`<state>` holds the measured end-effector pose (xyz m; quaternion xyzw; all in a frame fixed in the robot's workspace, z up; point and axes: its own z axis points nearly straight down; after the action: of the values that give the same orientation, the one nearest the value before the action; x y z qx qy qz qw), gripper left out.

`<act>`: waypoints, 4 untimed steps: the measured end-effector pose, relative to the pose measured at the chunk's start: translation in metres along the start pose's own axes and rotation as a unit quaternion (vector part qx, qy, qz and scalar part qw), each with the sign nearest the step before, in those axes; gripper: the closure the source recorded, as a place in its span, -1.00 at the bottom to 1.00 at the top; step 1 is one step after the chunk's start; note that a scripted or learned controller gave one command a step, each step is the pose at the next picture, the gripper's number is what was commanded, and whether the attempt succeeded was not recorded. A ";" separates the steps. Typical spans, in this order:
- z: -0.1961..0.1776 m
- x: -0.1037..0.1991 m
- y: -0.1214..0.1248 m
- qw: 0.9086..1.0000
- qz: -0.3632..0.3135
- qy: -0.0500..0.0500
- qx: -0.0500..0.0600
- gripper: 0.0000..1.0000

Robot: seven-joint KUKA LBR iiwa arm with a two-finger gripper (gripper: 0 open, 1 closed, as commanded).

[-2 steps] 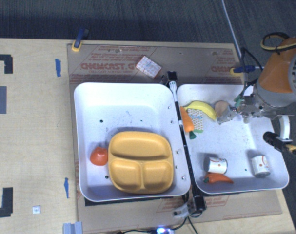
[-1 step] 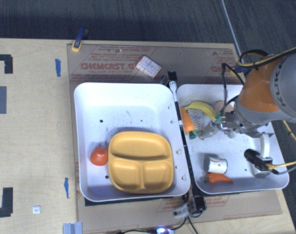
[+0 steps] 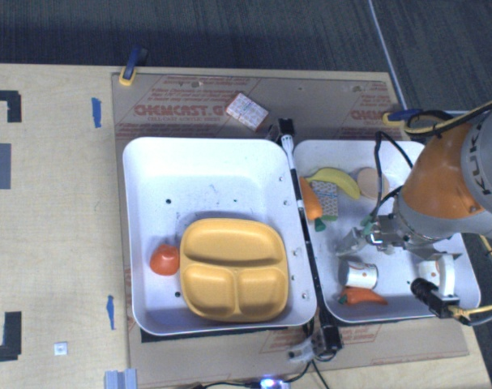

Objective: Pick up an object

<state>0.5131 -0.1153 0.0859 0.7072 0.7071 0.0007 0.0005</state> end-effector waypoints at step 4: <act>-0.099 0.093 -0.032 1.000 0.000 0.000 0.000 -1.00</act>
<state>0.4813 -0.0219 0.1848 0.7068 0.7074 0.0007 0.0005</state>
